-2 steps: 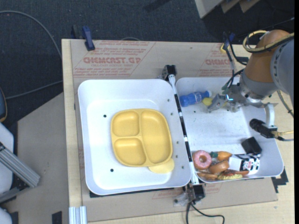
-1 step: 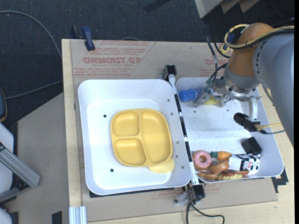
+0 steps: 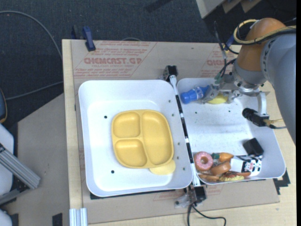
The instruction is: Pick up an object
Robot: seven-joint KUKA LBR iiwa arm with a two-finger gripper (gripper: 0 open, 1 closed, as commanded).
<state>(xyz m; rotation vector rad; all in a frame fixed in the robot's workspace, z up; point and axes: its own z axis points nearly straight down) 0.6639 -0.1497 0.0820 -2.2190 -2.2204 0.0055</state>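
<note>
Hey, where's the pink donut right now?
The pink donut lies in the right bin, at its near left corner, touching the pile of toy food beside it and just right of the divider between the bins.

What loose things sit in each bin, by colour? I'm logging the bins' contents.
Yellow: 3, the divided plastic plate, the flat disc under its edge, the small piece by the gripper
Blue: 1, the bottle
Pink: 1, the doughnut
Orange: 1, the carrot
Black: 1, the block
Total: 7
</note>
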